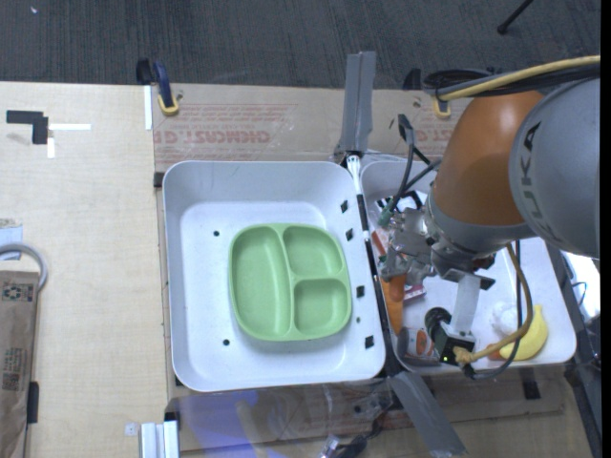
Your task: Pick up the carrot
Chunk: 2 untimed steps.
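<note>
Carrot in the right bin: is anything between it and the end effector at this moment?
No separate object visibly stands between them. The carrot lies against the right bin's left wall, directly under the end effector, whose body hides part of it. A banana lies well off to the right.

A divided plate (289, 281) lies in the left bin (191, 256); a banana (530, 337) in the right bin (563, 327).
</note>
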Motion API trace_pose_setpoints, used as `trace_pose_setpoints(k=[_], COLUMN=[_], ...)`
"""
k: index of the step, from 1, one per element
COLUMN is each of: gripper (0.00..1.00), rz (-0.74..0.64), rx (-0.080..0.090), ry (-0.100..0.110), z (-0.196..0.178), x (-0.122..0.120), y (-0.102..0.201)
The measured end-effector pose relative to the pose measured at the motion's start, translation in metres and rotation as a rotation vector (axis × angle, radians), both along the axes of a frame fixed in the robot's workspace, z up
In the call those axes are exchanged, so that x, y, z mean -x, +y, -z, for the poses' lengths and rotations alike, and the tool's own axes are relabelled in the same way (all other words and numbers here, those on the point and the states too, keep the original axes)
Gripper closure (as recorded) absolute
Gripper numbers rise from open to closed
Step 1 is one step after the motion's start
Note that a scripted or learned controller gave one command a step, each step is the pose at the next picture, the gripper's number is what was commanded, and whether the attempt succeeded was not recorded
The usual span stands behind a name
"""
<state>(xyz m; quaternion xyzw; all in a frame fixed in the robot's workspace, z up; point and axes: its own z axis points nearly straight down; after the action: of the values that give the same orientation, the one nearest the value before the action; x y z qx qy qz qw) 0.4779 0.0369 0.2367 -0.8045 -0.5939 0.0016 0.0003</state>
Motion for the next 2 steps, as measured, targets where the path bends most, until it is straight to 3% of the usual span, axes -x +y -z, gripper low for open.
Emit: trace_pose_setpoints(k=[1, 2], gripper=[1.00, 1.00], rz=[0.096, 0.095], rx=[0.002, 0.004], ry=[0.004, 0.007], z=[0.0487, 0.0409], x=[-0.0009, -0.0012], y=[0.0892, 0.0881])
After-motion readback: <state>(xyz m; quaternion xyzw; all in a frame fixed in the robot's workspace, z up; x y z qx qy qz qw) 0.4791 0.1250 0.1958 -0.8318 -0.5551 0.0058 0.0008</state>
